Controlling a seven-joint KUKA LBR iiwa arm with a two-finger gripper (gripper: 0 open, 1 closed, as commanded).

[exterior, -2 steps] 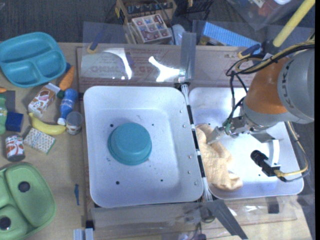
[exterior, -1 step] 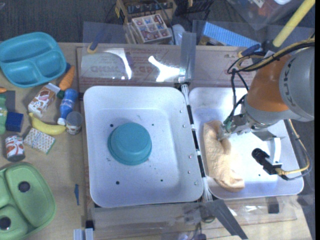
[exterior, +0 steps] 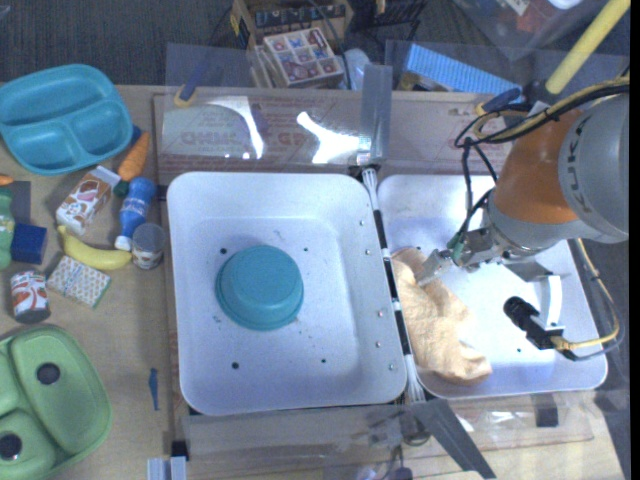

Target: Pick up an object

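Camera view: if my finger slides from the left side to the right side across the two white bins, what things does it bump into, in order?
Left bin → teal bowl → right bin → tan cloth → gripper → grey arm with the orange band.

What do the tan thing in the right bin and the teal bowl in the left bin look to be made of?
Tan thing: likely soft cloth, matte; it lies crumpled in folds with a ragged outline.
Teal bowl: probably hard plastic, smooth with a slight sheen; its shape is even and round, resting upside down.
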